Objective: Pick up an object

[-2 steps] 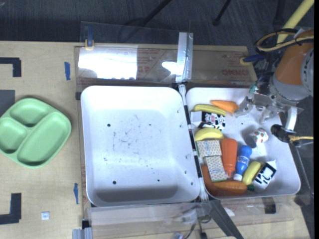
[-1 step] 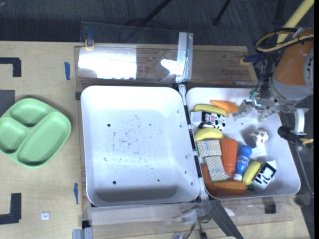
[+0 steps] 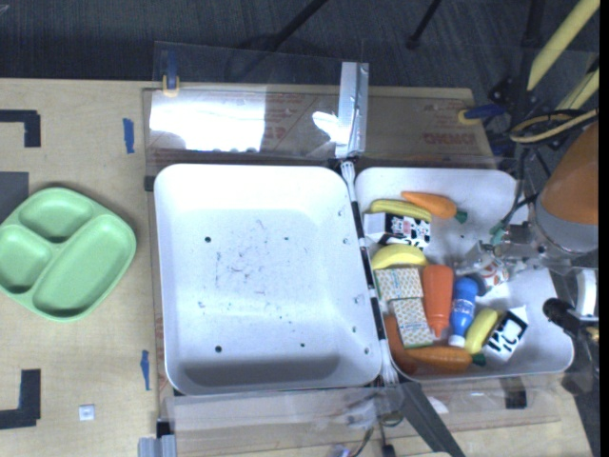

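Toys crowd the right-hand white bin [image 3: 495,190], which serves as the landmark for everything else: inside it, along its left wall, lie a yellow banana [image 3: 400,208] near the top, a black-and-white patterned block [image 3: 407,228] just below it, a second banana [image 3: 400,257] under that, and then a pale waffle-like piece [image 3: 407,305] running down toward the bin's lower edge. An orange carrot [image 3: 430,204] with a green tip lies beside the upper banana, toward the bin's top middle. A larger orange carrot-shaped toy [image 3: 438,298] stands lengthwise in the bin's centre, with a blue bottle [image 3: 462,310] touching its right side and a small yellow piece [image 3: 481,329] just right of the bottle. Another orange item [image 3: 433,358] lies across the bin's bottom edge, and a white card with a black pattern [image 3: 506,333] rests in the lower right corner. The hand [image 3: 504,250] hangs over the right part of this bin, above the clutter near the bottle, at the end of the grey arm with its orange band [image 3: 576,193] coming in from the bin's right; whether its fingers are apart or together cannot be told, and nothing is seen between them. Left of the landmark bin, touching it side by side, sits the other white bin [image 3: 257,274], its floor marked with faint scuffs. Well to the left of both, on the wooden desk [image 3: 76,131], rests a green divided plate [image 3: 65,252]
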Motion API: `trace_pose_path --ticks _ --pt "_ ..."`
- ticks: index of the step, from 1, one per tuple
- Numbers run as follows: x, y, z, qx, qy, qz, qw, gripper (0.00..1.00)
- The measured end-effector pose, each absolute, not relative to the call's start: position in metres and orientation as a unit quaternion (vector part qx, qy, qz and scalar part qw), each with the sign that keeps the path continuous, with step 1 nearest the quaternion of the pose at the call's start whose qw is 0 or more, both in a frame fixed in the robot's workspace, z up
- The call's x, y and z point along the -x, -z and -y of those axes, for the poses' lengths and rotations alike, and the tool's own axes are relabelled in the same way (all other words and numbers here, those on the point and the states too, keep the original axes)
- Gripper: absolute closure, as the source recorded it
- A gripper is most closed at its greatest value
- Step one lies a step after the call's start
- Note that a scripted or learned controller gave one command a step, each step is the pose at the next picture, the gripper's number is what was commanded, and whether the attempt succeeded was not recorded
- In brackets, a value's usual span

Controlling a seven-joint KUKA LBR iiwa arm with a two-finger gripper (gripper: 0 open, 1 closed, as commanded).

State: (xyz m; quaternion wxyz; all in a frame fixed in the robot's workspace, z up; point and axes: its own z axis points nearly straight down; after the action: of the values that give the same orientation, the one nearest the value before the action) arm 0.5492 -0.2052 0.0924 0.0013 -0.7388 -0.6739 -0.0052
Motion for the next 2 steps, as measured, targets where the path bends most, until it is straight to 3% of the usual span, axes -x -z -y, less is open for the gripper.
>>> trace_pose_path --ticks 1,2 --pt "-0.550 -0.103 0.206 0.740 0.0062 0.673 0.000 1.00" --pt "-0.576 -0.212 0.075 0.702 0.0005 0.712 0.000 1.00"
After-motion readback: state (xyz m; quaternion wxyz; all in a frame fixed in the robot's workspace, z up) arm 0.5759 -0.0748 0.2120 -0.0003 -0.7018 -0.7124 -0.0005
